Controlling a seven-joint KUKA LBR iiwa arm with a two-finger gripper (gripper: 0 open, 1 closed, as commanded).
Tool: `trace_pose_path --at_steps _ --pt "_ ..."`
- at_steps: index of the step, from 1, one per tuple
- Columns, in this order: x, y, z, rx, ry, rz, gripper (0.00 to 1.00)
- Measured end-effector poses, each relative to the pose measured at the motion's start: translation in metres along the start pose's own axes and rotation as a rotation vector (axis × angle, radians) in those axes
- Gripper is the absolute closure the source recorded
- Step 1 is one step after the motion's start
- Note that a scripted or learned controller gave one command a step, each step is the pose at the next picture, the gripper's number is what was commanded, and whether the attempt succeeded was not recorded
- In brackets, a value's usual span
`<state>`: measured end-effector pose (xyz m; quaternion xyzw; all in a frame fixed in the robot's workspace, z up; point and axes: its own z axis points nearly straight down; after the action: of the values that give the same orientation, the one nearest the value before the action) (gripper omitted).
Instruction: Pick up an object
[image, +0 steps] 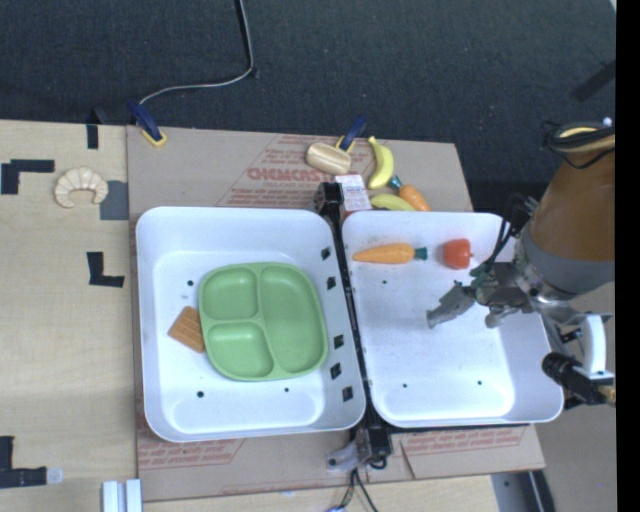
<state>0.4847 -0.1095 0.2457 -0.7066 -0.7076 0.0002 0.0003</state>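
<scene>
In the right bin an orange carrot with a green tip lies near the far wall, and a small red tomato-like piece sits just right of it. My gripper hangs over the middle of this bin, nearer than both by a short way. Its two grey fingers are spread, one pointing left, and nothing is between them. The left bin holds a green divided plate, with a tan wedge tucked beside its left edge.
Behind the bins on the cardboard lie a bread roll, a banana, a small box and an orange piece. A croissant rests on the bench at far left. Blue clamps and a cable sit at the back.
</scene>
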Motion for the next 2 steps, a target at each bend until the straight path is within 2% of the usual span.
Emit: trace_pose_path --at_steps 1,2 --pt "-0.043 0.08 0.143 0.005 0.001 0.001 0.0" --pt "-0.096 0.115 0.091 -0.001 -0.002 0.001 0.0"
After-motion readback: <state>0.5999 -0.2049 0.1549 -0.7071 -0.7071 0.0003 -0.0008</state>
